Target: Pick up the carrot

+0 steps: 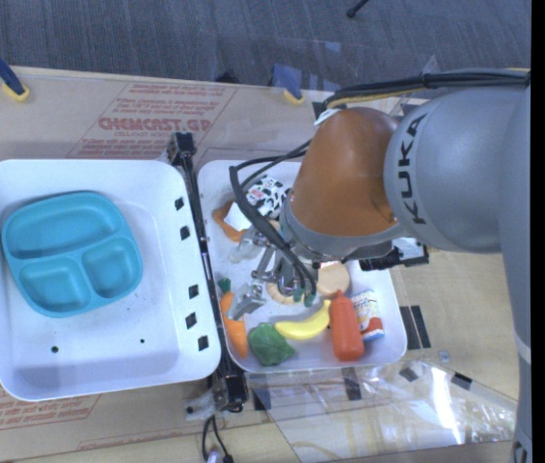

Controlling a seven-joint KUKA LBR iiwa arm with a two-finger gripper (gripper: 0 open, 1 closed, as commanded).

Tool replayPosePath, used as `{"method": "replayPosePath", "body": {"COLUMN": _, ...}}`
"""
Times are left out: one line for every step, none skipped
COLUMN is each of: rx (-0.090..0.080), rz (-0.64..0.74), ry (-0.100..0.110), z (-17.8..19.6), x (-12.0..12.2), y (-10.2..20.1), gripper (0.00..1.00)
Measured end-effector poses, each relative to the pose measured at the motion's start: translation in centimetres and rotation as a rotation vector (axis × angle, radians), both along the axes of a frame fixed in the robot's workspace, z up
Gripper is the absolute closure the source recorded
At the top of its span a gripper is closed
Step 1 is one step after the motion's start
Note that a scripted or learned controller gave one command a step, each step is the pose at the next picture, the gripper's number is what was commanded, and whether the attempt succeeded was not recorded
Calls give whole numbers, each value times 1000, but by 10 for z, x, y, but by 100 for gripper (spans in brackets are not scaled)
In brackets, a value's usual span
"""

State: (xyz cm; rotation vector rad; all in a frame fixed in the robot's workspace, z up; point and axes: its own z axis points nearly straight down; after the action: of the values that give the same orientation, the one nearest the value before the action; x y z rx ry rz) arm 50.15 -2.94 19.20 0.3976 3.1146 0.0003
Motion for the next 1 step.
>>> {"method": "replayPosePath", "body": {"rx": -2, "rz": -55, "ry": 0, "z": -13, "x": 105, "y": -62, "gripper": 0}}
